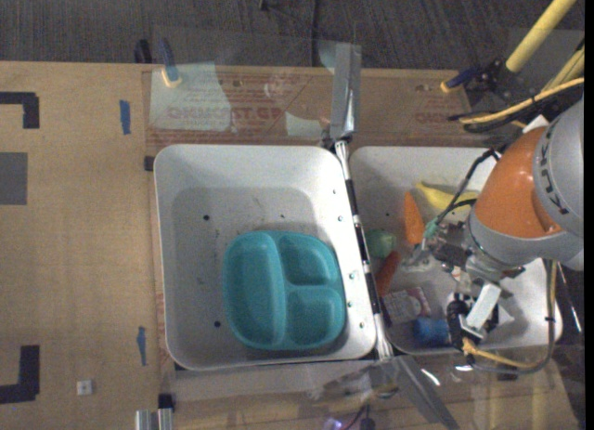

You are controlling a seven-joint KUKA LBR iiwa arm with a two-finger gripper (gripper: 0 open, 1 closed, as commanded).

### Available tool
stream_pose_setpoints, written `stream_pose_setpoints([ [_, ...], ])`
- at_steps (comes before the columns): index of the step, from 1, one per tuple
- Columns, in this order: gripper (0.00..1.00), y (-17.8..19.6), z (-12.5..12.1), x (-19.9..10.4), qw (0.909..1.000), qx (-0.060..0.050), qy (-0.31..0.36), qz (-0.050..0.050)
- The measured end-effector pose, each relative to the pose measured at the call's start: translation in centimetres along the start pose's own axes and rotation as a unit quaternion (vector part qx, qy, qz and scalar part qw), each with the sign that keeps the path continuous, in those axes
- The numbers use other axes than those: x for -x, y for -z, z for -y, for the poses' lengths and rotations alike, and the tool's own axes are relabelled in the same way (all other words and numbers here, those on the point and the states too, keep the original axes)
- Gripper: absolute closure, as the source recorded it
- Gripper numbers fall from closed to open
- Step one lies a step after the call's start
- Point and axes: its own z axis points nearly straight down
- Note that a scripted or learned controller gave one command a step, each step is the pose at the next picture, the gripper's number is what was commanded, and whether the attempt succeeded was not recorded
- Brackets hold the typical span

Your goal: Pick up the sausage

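1. Against the left wall of the right bin (385, 177), a short reddish sausage (388, 270) is seen lying at a slant, free of any grasp.
2. A pale green object (379, 242) is found just above the sausage in the view, close to the same wall.
3. An orange, carrot-like piece (413, 217) is placed beside the green object, further from the wall, and a yellow object (438, 196) lies beyond it, partly hidden by the arm.
4. A small patterned item (404, 304) is seen just below the sausage in the view, and a blue object (429, 331) is set near the bin's front edge.
5. The end effector (444, 250) is held over the middle of the right bin, near the sausage but apart from it. Whether it is open or closed cannot be told, and nothing is seen to be gripped by it.
6. The grey arm (529, 205) with its orange band is extended in from the right, above the right half of this bin.
7. The left bin (186, 233) is joined side by side with the right one, and a teal divided plate (283, 289) is laid flat in its front right part.
8. Both bins are carried by a brown tabletop (74, 233), on which black tape marks (23, 108) and strips of blue tape (124, 117) are stuck at the left.
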Motion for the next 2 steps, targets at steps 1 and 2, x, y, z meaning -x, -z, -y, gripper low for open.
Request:
stream_pose_setpoints([
  [1, 0.00, -1.84, 0.97, 1.11, 0.9990, 0.003, 0.044, -0.003],
  [2, 1.00, -0.90, 0.92, 1.44, 0.9991, 0.003, 0.041, -0.001],
])
